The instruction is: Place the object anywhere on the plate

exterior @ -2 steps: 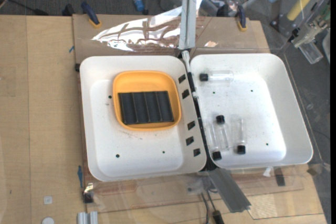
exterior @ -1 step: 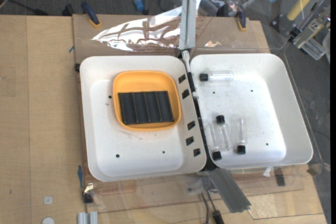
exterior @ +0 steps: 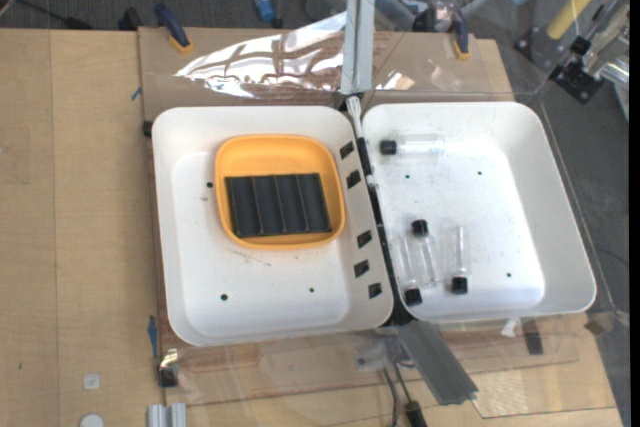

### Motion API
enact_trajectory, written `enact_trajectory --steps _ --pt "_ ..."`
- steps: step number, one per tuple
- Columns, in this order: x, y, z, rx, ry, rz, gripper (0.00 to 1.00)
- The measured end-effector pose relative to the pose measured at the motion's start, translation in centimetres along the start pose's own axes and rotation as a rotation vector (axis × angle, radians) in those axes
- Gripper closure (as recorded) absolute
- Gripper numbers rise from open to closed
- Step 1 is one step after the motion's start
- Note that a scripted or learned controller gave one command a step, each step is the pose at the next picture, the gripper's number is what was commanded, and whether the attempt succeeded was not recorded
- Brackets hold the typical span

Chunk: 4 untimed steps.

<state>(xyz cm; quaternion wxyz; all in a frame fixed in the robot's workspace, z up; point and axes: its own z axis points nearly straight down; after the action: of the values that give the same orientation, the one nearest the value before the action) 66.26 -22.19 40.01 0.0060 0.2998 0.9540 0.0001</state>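
Pick-up is still pending: clear plastic vials with black caps [exterior: 428, 250] are lying in the right white bin [exterior: 530, 215] (jaws' state: cannot tell), awaiting grasping and transfer to the orange square plate [exterior: 232, 160].

The orange plate [exterior: 280, 189] is looking like matt plastic, its dark ribbed insert [exterior: 277, 204] dull. Right of it, clear glossy vials [exterior: 432, 256] are lying in a smooth white plastic bin [exterior: 520, 205] that is looking speckled.
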Motion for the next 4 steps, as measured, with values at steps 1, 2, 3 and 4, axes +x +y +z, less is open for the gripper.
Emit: enact_trajectory --steps 1,2,3,4 --pt "1.1 -0.8 -3.8 -0.001 -0.001 -0.341 1.0" --pt "0.7 -0.5 -3.8 -0.002 -0.001 -0.808 1.0" --pt "-0.5 0.4 -3.8 -0.003 -0.002 -1.035 1.0" --pt "-0.5 0.3 -3.8 -0.004 -0.003 -1.45 1.0"
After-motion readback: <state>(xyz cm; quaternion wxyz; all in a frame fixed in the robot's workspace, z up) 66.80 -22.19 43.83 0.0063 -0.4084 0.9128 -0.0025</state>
